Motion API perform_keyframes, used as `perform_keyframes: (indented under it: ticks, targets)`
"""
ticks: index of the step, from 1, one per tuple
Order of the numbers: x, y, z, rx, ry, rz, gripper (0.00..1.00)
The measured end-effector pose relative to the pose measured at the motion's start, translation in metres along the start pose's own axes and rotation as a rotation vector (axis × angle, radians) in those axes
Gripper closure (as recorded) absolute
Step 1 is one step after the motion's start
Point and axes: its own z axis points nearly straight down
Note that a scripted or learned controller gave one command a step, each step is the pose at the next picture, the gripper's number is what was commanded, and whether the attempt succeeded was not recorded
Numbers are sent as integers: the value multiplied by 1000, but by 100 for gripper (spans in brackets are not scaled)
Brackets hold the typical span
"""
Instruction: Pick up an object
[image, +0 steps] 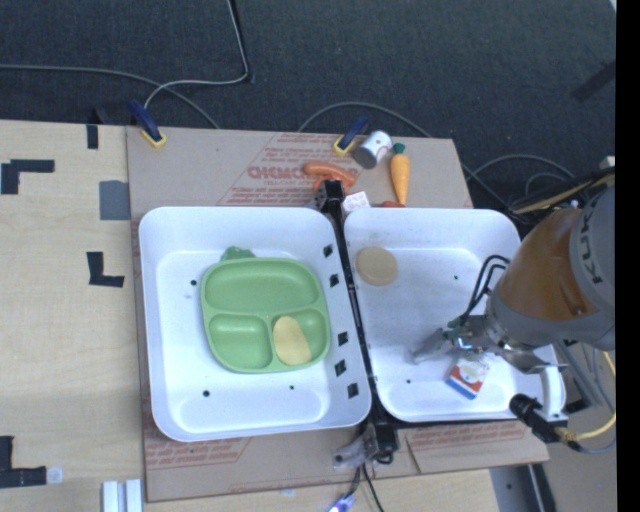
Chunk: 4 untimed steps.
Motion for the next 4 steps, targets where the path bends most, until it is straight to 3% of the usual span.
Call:
perform_keyframes:
  ticks: [1, 2, 3, 4]
  targets:
    - [82, 86, -94, 14, 6, -2, 0]
    - [108, 113, -93, 16, 5, -1, 0]
    - [60, 99, -4, 19, 4, 1, 0]
    - [61, 168, 6, 12, 4, -1, 0]
